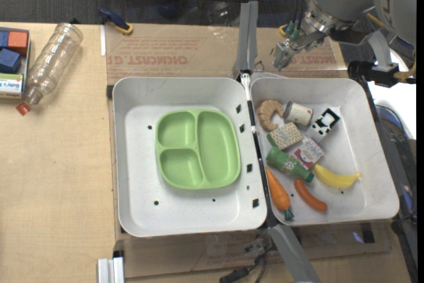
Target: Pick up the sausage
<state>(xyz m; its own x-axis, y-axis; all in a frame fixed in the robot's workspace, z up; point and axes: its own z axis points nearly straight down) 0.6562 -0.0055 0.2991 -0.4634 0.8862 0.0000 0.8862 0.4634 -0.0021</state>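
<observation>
The sausage (310, 196) lies in the right bin (381, 162) beside a carrot (279, 190). The tool (283, 54) hovers beyond the bin's far rim, grip unclear.

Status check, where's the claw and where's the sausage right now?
Claw up beyond the right bin's far rim, nothing in it. Sausage lies at the near side of that bin. Carrot and banana flank it closely.
</observation>
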